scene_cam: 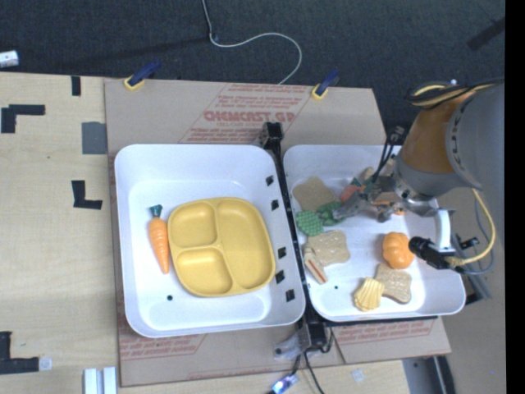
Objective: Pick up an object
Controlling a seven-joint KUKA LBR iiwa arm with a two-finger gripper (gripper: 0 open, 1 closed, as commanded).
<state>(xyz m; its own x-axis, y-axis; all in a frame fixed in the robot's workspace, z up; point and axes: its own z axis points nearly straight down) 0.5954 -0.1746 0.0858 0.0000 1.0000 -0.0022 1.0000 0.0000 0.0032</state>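
Note:
My gripper point(354, 198) is low in the right bin point(426, 304), near its middle, reaching in from the right. Just off its tip lie a green toy point(315, 219) and a flat brown piece point(311, 193). In front of these sit a slice of toast point(332, 249) and a small hot dog point(314, 268). An orange fruit point(397, 250) rests close under the wrist. A yellow ridged piece point(369, 294) and a bread piece point(396, 284) lie at the bin's front. I see nothing clearly held.
The left bin point(135, 302) holds a yellow divided plate point(220, 245) and a carrot point(159, 240) to its left. The arm's orange band point(431, 138) and grey body hang over the right bin's far right side. Black clips line the wall between the bins.

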